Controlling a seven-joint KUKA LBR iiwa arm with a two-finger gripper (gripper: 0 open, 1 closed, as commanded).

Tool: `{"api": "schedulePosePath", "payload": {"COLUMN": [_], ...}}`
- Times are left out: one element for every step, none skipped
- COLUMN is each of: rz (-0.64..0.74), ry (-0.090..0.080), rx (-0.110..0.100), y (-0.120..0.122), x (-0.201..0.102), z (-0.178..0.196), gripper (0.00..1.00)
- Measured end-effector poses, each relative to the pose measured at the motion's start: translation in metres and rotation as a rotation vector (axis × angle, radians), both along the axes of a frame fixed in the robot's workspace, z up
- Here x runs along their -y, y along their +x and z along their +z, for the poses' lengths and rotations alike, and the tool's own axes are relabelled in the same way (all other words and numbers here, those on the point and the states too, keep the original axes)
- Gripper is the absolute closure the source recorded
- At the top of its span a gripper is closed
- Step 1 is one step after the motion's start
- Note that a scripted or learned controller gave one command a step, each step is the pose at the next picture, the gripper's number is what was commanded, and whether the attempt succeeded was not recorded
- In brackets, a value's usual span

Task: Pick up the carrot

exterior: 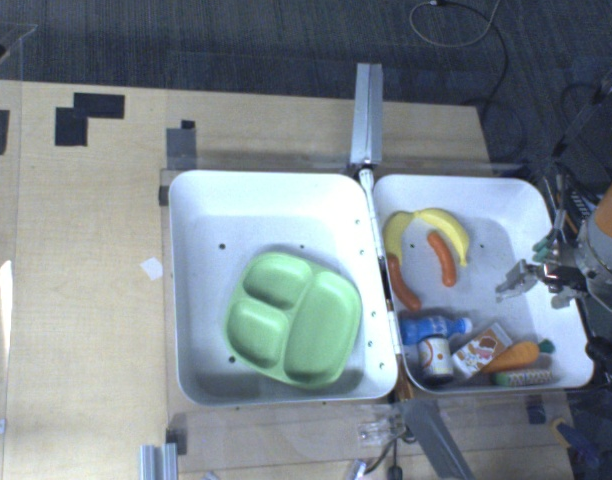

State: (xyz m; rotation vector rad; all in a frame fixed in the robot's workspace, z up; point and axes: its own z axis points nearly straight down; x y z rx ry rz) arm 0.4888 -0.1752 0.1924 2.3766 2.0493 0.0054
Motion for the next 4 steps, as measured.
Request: {"api": "schedulePosePath", "payload": {"rz": [-0.072,-0.321,-0.493,-0.418], "ry": [0.001,0.002,0.002,0.002], "rx": [-0.002,-0.004,0.008,-0.001], "y": [-0.001,0.065,0.001,-0.001], "x": [-0.073,-0.092,-0.028,-0.039], "z": [-0.019,-0.076,-0.103,-0.027], "gripper": [0.00,0.00,0.00,0.00]}}
